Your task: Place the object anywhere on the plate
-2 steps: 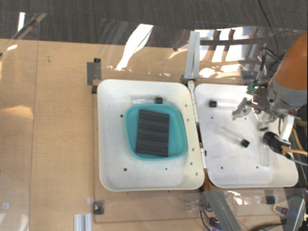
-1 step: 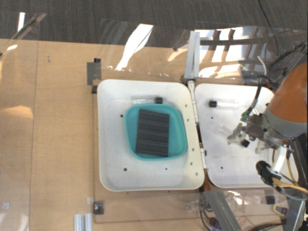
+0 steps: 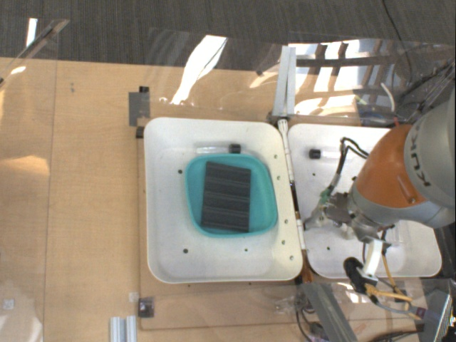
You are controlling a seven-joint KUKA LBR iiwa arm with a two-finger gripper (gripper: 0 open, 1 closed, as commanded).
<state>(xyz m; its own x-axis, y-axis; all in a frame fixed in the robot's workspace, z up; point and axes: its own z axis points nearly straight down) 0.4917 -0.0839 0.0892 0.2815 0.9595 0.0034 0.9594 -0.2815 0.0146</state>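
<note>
A teal plate (image 3: 231, 197) lay in the middle of the left bin (image 3: 160, 212), and on it rested the object (image 3: 226, 197), a dark ribbed rectangular block, lying flat with its long side running up and down the view. The block sat wholly within the plate's rim, a little left of the plate's centre, with teal showing on all four sides. Just above the plate, against the bin's far wall, lay a small clear tube with a black cap (image 3: 221, 149), apart from both plate and block.

The arm (image 3: 399, 180) reached in from the right over the right bin (image 3: 328, 251), its orange band above the grey wrist. The wrist end pointed left towards the wall shared by the two bins, and the jaws (image 3: 318, 216) hung near that wall, over the right bin's white floor. From this slant the wrist housing and its cables covered them, so I could not tell whether they were spread or pressed together, and nothing could be seen held between them. They were well apart from the block and the plate.

A small black piece (image 3: 314, 153) lay on the right bin's floor near its far left corner, apart from the arm. Both bins stood side by side on the pale wooden bench (image 3: 71, 191).
</note>
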